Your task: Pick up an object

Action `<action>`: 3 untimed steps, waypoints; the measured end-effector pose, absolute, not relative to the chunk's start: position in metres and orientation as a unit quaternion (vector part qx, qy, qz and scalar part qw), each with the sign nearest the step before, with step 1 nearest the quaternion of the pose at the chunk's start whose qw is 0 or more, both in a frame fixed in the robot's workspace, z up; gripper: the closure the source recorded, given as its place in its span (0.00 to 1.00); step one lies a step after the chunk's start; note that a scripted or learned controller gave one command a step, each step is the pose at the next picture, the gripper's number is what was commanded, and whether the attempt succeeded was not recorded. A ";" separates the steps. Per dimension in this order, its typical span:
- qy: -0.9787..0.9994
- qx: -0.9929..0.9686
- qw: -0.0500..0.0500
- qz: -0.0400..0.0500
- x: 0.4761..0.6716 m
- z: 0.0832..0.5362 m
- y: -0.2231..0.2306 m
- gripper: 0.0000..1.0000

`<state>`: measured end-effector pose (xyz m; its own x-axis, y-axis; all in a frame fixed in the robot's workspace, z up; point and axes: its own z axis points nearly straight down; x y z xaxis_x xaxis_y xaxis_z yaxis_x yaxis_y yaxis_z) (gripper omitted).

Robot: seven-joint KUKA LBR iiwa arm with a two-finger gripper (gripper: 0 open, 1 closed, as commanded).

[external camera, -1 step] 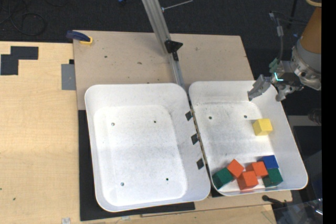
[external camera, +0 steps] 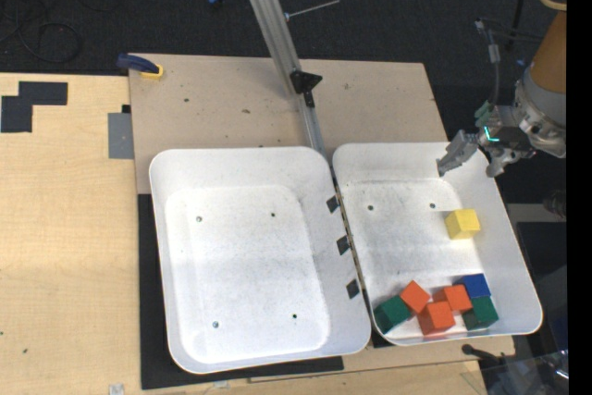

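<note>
My gripper (external camera: 477, 157) hangs over the far right rim of the right bin (external camera: 398, 166), fingers spread open with nothing between them. A yellow cube (external camera: 462, 222) lies alone in that bin, a little below the gripper. At the bin's near right corner sits a cluster of blocks: an orange one (external camera: 415, 296), two more orange ones (external camera: 437, 317) (external camera: 457, 297), a blue one (external camera: 475, 284), and two dark green ones (external camera: 392, 313) (external camera: 480, 316).
The left bin (external camera: 185, 171) stands beside the right one, with black clips (external camera: 342, 244) along their shared edge. A slanted aluminium bar (external camera: 275, 23) rises behind the bins. A blue and yellow clamp (external camera: 141, 66) lies at the bench's far left.
</note>
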<state>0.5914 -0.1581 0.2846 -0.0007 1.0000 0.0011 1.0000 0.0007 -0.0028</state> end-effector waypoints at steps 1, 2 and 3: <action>-0.707 -0.707 0.003 0.002 0.584 0.239 -0.159 0.00; -0.707 -0.708 0.004 0.003 0.584 0.185 -0.168 0.00; -0.706 -0.708 0.004 0.002 0.583 0.137 -0.177 0.00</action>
